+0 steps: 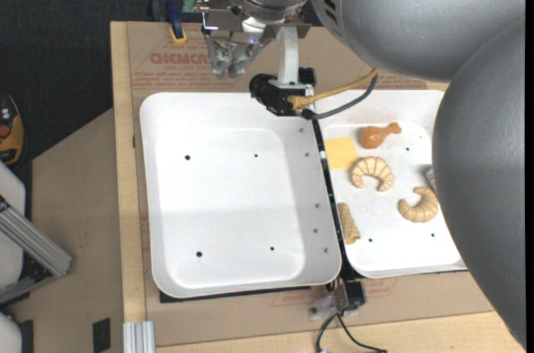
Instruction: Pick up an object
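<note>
My gripper (229, 63) hangs above the cardboard just behind the back rim of the left bin (167, 176), with nothing seen in it. The right bin (400, 259) holds a toy drumstick (380, 134), a yellow cheese square (340, 152), a pale croissant (372, 173) and a second croissant (418, 205). A tan bread roll (348, 224) lies against that bin's left wall. All of these sit well to the right of the gripper and nearer the front.
The arm's grey body covers the right side of the right bin, and a small grey item (430, 176) peeks out at its edge. A blue and yellow clamp (175, 22) sits on the bench's back left corner.
</note>
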`<state>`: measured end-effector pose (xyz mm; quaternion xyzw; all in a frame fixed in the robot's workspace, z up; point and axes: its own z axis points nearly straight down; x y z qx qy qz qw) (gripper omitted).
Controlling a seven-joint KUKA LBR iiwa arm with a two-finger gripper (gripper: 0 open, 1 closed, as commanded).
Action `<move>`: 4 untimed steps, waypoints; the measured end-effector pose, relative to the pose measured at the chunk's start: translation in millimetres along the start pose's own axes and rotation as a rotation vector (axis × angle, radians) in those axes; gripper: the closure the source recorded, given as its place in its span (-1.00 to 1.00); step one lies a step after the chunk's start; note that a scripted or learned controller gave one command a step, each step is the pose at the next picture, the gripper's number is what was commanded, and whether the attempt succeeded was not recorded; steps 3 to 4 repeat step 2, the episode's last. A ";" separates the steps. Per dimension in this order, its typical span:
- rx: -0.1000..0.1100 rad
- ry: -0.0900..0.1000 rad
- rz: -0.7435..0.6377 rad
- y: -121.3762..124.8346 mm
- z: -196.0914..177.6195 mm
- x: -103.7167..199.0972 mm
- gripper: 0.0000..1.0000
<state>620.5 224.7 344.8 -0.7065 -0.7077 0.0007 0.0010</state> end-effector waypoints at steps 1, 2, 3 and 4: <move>0.014 -0.004 0.001 -91.8 99.6 0.0 1.00; 0.000 -0.001 0.002 -77.7 105.7 0.2 1.00; 0.000 -0.001 0.002 -77.7 105.7 0.2 1.00; 0.000 -0.001 0.002 -77.7 105.7 0.2 1.00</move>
